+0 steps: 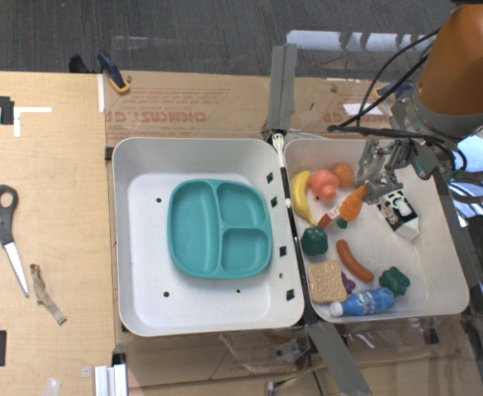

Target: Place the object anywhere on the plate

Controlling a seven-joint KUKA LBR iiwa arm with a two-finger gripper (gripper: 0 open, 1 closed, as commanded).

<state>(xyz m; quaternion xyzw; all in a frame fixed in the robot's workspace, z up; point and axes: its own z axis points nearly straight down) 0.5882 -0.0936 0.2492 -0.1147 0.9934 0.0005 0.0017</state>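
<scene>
The carrot [352, 204], orange and tapered, is lying tilted in the right bin [439, 295] just beside the banana [300, 195] and tomato [343, 175]. The gripper [376, 176] is hanging directly above its thick end; whether its jaws are parted cannot be told, and nothing is visibly held. Risk: crowding neighbours are likely deflecting a grasp, or the carrot is slipping before reaching the teal plate [220, 228] in the left bin [134, 304].

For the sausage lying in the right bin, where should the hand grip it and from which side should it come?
Probably at mid-length on the sausage, coming straight down with the fingers across its narrow width. It lies flat and slanted on the right bin floor, with bare floor along both long sides. Its ends are closer to the cracker and the green pepper.
</scene>
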